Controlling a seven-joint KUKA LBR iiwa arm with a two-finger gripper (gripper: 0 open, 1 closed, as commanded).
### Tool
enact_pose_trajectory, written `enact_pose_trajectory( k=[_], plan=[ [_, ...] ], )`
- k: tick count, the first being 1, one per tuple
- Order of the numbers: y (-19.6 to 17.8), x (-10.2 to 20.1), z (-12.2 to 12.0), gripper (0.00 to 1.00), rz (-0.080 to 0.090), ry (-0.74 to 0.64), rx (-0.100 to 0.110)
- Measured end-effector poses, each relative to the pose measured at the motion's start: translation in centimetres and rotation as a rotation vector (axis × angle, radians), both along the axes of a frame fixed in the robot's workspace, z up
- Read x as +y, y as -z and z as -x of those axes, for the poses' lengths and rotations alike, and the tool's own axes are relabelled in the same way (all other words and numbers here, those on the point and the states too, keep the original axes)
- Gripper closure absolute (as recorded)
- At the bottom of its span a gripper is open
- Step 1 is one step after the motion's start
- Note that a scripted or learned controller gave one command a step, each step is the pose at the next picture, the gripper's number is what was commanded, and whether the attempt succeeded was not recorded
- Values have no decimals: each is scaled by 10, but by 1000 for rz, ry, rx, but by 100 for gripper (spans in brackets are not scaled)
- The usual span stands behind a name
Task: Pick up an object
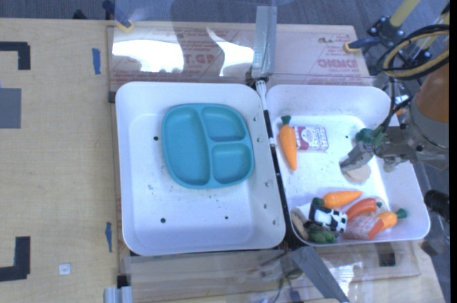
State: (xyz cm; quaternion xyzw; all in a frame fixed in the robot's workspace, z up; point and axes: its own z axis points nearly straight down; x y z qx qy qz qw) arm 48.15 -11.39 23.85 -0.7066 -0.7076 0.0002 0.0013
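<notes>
My gripper (355,161) hangs low over the right side of the right bin (335,96), reaching in from the right. Right under its tip lies a small beige piece (359,173); whether they touch is unclear. A green bit (368,133) shows just above the gripper's body. A toy carrot (288,143) lies upright near the bin's left wall, with a red and white packet (312,138) beside it. Along the front wall is a heap: an orange carrot (341,199), a black and white cow toy (330,217), red and orange pieces (371,217).
The left bin (136,173) holds a blue divided plate (208,145). A metal divider (264,44) and clear sheets stand behind the bins. Black and yellow cables (414,44) crowd the upper right next to the arm (428,130).
</notes>
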Motion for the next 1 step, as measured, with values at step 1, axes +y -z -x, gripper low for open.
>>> enact_pose_trajectory(
  k=[1],
  plan=[
    [37, 31, 2, 0, -1, -310, 0]
  ],
)
